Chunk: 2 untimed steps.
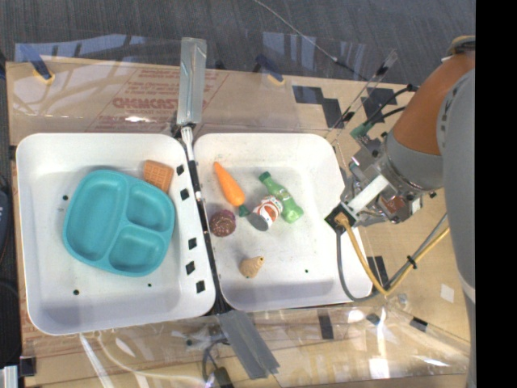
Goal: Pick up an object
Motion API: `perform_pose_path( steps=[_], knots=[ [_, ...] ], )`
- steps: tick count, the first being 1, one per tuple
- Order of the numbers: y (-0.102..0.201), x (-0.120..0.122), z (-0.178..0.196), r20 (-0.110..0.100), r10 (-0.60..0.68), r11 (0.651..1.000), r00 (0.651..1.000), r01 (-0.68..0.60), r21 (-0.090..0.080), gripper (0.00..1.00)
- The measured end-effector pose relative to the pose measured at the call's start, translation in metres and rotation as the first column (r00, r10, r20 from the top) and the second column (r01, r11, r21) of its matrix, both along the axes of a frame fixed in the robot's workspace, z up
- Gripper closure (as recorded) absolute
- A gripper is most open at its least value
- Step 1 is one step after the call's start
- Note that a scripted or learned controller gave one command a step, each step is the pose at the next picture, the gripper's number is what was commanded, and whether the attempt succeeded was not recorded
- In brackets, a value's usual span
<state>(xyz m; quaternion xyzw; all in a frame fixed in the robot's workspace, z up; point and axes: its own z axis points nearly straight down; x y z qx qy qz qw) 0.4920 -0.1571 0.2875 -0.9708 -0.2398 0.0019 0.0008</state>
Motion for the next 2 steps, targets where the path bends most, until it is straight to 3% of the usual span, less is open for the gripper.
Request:
perform_pose_path(
  steps=[1,2],
  knots=[
    [-0.05,-0.012,-0.02,-0.004,-0.146,0.989,0.989,0.146,0.003,1.0],
    [0.039,0.029,0.017,0.001,-0.268,0.963,0.963,0.268,0.002,1.0]
  ],
)
